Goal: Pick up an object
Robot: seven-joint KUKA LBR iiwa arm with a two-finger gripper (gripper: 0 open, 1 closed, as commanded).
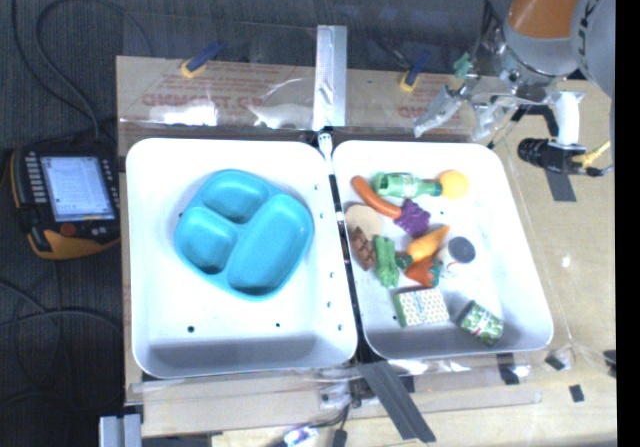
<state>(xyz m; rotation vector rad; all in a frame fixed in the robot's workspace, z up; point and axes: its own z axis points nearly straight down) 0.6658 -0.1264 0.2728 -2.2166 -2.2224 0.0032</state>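
The right white bin [520, 235] holds several small items. Along its back lie a green bottle [403, 184], a yellow lemon [453, 182] and an orange sausage-like piece [374, 197]. Purple grapes [412, 217], an orange carrot [430, 240], a dark round disc [460, 251] and a green cucumber [386, 261] crowd the middle. A checkered box [422, 308] and a green can [480, 323] lie near the front. My gripper [462, 123] hangs above the bin's back rim, behind the lemon, open, with nothing between its fingers.
The left white bin [150, 315] holds a blue three-section plate [245, 232]. A metal divider post [330, 75] stands behind the gap between the bins. A handheld pendant [65, 197] lies on the floor at far left. Clips [202, 57] sit on the back board.
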